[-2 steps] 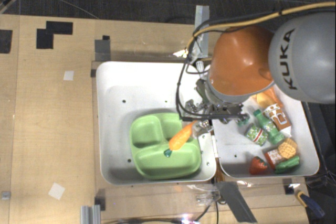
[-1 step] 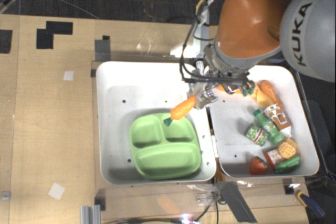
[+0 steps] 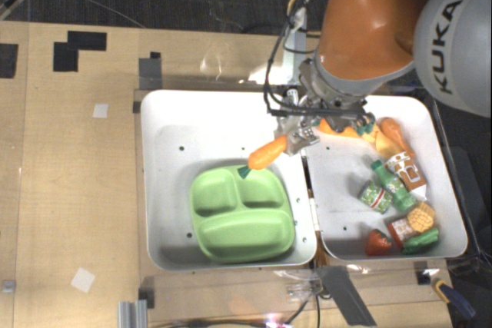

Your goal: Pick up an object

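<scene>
While the grey-and-orange arm's gripper (image 3: 298,140) clamped an orange plastic carrot (image 3: 267,154), it hung above the left white bin (image 3: 165,134).

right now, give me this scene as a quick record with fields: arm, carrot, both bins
arm: grey with orange band, reaching in from the right, gripper over the divide between the bins
carrot: orange carrot at the gripper's tip, above the left bin; grasp unclear
left bin: white left bin holding a green divided tray
right bin: white right bin with small toy foods along its right side, including a red tomato
</scene>
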Available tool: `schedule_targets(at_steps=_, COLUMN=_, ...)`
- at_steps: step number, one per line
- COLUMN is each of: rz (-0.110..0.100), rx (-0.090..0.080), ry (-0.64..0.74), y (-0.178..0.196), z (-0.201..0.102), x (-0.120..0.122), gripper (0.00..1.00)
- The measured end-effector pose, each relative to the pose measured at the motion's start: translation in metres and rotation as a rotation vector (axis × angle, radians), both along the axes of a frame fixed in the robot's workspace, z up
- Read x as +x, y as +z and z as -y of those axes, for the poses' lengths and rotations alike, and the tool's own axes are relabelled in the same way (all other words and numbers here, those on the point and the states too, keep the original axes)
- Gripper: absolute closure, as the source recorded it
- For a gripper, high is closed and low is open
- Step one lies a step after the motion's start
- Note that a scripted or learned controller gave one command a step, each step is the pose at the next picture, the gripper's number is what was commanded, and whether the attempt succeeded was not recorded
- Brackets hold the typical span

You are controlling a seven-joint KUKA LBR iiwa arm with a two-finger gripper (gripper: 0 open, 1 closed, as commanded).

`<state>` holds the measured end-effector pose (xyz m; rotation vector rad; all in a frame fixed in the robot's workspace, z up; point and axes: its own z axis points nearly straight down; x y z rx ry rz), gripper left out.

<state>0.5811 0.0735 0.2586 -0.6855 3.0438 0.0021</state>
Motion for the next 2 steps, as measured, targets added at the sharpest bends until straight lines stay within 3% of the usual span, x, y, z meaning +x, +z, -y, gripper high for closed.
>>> schedule_targets(at_steps=2, rz=0.02, rx=0.005, ry=0.004, y=0.025, z=-0.003, x=0.004, gripper=1.0)
